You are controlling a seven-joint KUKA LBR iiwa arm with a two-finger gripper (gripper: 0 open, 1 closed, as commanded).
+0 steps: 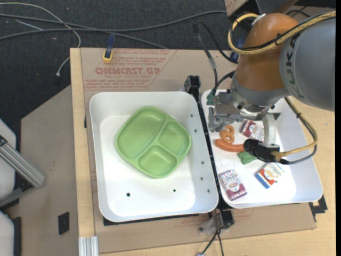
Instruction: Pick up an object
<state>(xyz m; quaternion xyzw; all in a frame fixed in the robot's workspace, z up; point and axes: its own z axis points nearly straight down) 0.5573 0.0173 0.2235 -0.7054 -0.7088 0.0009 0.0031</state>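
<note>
Carrot toy (230,145): this orange thing lies in the right bin (303,191), near its left wall, just under the arm's wrist. It looks like the thing to be picked up, but that is my guess.
Pretzel toy (227,133): it sits just above the carrot toy, touching it or very close.
Other small things: a green piece (246,157) lies just beside the carrot toy's right end. A red and white packet (232,181) lies lower down. A blue, red and white packet (269,174) lies to its right.
Jaws (224,122): they hang low over the pretzel toy and carrot toy. I cannot tell how they stand, because the wrist hides them.
Left bin (101,143): it holds a green plate (153,141) with three parts.
Bench (85,79): brown cardboard lies under both bins.
What could go wrong: the toys are packed close, so the jaws may bump one and push the other away. The carrot toy is round and may roll out. The bin wall is near and may block one side.
</note>
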